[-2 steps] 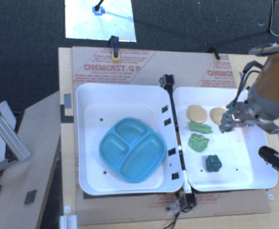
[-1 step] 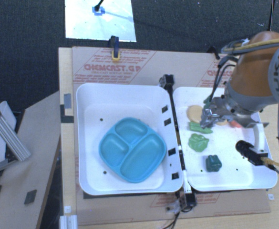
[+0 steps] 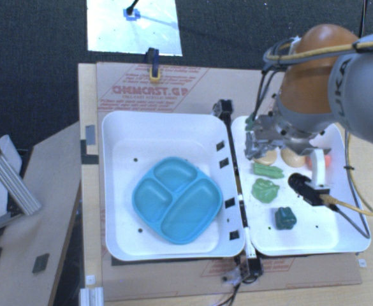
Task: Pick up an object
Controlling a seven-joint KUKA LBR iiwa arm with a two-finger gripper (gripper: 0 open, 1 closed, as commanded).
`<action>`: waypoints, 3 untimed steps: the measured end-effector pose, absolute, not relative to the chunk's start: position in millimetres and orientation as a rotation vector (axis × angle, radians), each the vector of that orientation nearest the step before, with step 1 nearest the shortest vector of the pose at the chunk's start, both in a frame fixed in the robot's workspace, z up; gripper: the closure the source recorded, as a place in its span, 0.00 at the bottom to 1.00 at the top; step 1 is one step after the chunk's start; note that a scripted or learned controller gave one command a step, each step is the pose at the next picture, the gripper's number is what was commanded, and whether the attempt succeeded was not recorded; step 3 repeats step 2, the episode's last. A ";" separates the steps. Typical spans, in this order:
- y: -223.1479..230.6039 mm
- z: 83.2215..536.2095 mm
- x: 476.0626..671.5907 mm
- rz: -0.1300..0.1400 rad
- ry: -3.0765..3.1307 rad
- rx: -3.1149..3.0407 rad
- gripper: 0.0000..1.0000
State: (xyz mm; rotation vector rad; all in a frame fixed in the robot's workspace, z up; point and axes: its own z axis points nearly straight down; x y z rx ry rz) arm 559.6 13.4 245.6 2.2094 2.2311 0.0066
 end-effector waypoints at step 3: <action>109.6 222.6 619.9 0.006 2.231 2.210 1.00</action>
